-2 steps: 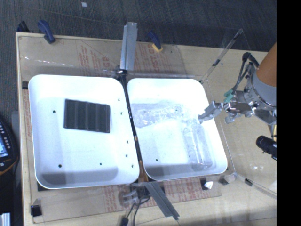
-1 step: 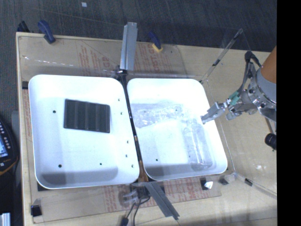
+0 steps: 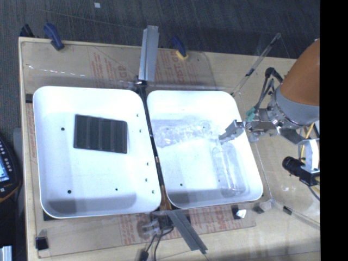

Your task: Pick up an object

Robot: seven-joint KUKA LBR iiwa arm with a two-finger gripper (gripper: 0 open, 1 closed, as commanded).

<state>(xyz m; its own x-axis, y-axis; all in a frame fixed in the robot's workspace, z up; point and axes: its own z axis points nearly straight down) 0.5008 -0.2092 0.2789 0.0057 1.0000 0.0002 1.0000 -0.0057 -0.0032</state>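
- Far left, the left bin (image 3: 49,145) holds one dark ribbed pad (image 3: 100,134), lying flat in its upper middle. It looks thin and flat against the floor, so there is little edge for me to get under. I judge it stiff enough, but hard to take from above.
- In the middle, the two bins meet at a dark divider (image 3: 152,145) that runs up toward a grey bar (image 3: 148,53) on the bench (image 3: 81,58).
- The right bin (image 3: 185,194) carries clear plastic things that are hard to read against the white. One is a crinkled bag (image 3: 176,132) near the top left. The other is a clear bottle (image 3: 228,170) lying lengthwise along the right side.
- The bag looks light, soft and slippery. I would pinch it at a raised fold near its middle, since it would crumple rather than resist.
- The bottle looks light, thin-walled and slick. It may roll or squirt out, so I would close across its body, not its end.
- My end effector (image 3: 231,132) sits over the right bin's upper right, just beside the bottle's upper end. I see nothing held in it, and I cannot tell how far open it is.
- Right of it, my wrist (image 3: 296,107) reaches in over the bin's rim.
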